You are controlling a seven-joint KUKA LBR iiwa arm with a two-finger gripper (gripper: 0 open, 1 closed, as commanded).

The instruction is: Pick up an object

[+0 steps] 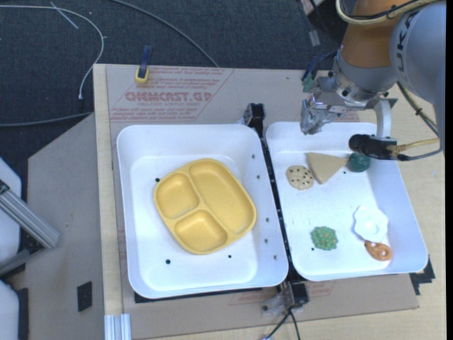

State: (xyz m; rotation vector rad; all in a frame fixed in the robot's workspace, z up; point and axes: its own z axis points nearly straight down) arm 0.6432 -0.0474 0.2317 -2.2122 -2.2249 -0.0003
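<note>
My gripper (311, 124) hangs over the far left corner of the right bin (340, 204), above bare white floor. Nothing shows beneath or in it. Just in front of it lie a chocolate-chip cookie (300, 177) and a tan wedge (327, 166), with a small teal object (359, 163) to the wedge's right. Nearer the front of that bin sit a green broccoli-like piece (325, 238), a fried egg (371, 224) and an orange pretzel-like piece (379, 251).
The left bin (141, 147) holds a yellow three-compartment plate (205, 205). A black clip (254, 114) sits at the far end of the seam between the bins. A black fitting with a cable (373, 145) juts over the right bin's back edge.
</note>
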